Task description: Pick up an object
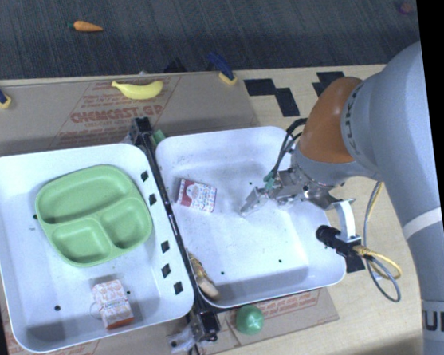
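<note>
Grey arm (393, 135) over right bin (243, 286); jaws (251, 202) spread, empty, beside red-white carton (196, 195)

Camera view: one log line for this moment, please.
claw: in right bin, holding nothing | nearest: red carton, apart | left bin: green tray, small box

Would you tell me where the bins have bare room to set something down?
Right bin: its floor below the carton and tool. Left bin: a strip beside the packet; the green tray crowds the rest.
</note>
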Motion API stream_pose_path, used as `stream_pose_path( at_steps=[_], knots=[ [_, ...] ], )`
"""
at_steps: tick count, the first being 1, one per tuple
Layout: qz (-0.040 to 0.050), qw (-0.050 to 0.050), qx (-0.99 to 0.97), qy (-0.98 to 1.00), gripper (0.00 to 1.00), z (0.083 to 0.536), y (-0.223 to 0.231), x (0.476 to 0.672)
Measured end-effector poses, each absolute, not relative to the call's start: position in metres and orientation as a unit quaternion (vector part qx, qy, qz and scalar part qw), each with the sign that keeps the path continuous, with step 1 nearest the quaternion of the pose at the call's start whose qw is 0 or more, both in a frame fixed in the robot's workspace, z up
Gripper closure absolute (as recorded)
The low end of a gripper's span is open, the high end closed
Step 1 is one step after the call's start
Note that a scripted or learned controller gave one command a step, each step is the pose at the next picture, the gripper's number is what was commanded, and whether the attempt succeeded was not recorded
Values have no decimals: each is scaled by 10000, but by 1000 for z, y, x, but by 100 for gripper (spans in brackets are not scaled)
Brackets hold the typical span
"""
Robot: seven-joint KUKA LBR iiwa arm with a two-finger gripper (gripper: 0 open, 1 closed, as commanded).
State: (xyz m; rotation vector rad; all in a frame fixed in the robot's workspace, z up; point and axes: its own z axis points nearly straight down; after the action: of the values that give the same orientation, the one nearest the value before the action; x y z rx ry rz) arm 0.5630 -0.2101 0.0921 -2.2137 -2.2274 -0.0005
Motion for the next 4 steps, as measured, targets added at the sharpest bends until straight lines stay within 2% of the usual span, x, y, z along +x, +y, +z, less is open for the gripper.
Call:
stream_pose_path(
  at_steps=[1, 2, 3, 4],
  knots=[
    [-4, 9, -7051, -7091, 0, 92, -185, 647],
    [-8, 8, -7050, -7092, 0, 128, -136, 657],
    [7, 15, -7061, -7081, 0, 99, -168, 637],
    [-4, 11, -7053, -7089, 0, 129, -130, 657]
  ],
)
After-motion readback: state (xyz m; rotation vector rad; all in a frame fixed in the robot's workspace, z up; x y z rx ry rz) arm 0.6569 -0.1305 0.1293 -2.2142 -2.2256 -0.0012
